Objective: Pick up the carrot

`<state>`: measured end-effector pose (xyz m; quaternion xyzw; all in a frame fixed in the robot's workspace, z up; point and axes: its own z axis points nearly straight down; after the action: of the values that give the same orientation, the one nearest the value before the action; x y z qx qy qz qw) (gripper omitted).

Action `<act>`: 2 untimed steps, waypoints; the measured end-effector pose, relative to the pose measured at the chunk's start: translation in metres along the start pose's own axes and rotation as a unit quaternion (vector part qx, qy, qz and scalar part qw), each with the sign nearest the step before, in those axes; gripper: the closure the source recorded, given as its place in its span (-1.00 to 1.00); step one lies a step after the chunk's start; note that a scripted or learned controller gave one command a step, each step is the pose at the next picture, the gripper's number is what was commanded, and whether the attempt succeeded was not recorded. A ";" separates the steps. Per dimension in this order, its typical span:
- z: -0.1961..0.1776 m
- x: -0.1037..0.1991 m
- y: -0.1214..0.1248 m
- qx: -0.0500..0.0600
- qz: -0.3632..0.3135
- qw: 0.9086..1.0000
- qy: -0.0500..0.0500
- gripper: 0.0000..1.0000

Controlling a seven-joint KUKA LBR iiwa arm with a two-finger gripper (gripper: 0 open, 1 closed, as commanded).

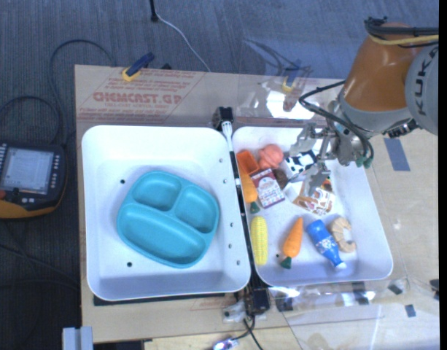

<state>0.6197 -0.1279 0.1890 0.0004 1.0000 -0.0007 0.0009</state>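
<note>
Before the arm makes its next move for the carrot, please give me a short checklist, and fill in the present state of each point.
1. Carrot visible in the right bin: ok.
2. Carrot's top unobstructed: ok.
3. Neighbours apart from carrot: corn and blue bottle lie close on either side: not ok.
4. Gripper above carrot: it hangs further back in the bin: not ok.
5. Fingers ready: cannot tell.

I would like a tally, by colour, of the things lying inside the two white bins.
Blue: 2, the divided blue plastic tray and the small blue bottle
Orange: 3, the orange toy carrot, the round orange fruit, the orange block
Yellow: 1, the yellow corn cob
Red: 1, the red carton
Total: 7; others are too unclear.
</note>
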 end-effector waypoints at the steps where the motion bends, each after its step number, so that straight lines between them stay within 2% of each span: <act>1: 0.085 0.045 0.029 0.003 -0.205 0.979 -0.008 -1.00; 2: 0.083 0.113 0.034 0.000 0.023 1.000 -0.015 -1.00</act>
<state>0.5071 -0.0936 0.1059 0.0235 0.9996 -0.0008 0.0156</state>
